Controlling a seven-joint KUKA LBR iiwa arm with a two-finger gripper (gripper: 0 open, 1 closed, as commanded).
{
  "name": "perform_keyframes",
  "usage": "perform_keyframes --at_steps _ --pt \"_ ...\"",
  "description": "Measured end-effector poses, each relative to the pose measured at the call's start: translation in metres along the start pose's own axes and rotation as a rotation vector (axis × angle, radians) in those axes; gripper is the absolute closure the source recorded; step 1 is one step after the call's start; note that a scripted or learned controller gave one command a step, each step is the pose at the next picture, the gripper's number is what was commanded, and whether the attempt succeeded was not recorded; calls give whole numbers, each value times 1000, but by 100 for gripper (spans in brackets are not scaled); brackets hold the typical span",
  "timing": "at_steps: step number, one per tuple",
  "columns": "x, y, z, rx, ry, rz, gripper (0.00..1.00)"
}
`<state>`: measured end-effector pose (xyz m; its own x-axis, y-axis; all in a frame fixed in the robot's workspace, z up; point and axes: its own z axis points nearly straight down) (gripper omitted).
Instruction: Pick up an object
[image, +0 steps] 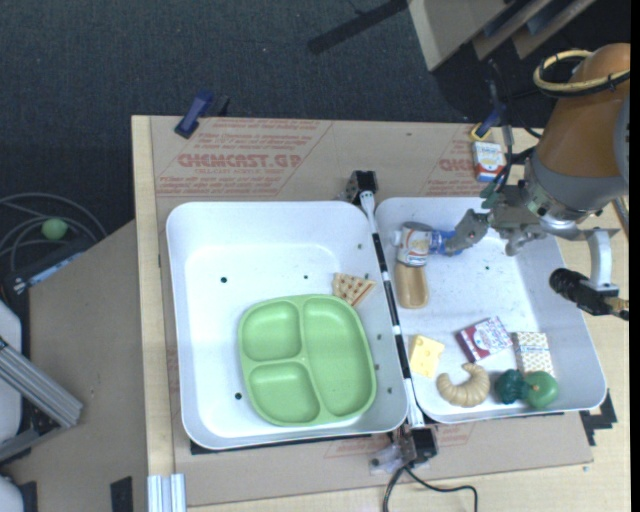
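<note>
A brown board desk (270, 155) printed with red lettering carries two shallow white bins side by side on dark carpet. The arm enters from the right; its pincer (468, 230) hangs low over the upper part of the right bin (520, 285). Whether it is spread or pressed together cannot be told. Just left of the pincer lies a small blue-and-white packet (420, 242), with a tan bread roll (411, 284) below it. Well below the pincer sit a yellow cheese wedge (425, 355), a croissant (466, 385), a red packet (485, 338) and green toy vegetables (528, 388). Far left of the pincer, the left bin (250, 240) holds a green divided plate (303, 358) and a waffle piece (352, 288).
</note>
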<state>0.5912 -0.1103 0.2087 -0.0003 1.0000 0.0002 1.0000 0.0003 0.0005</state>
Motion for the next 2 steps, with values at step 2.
perform_keyframes --at_steps 2 --pt "-17 -49 95 3 0 3 0"
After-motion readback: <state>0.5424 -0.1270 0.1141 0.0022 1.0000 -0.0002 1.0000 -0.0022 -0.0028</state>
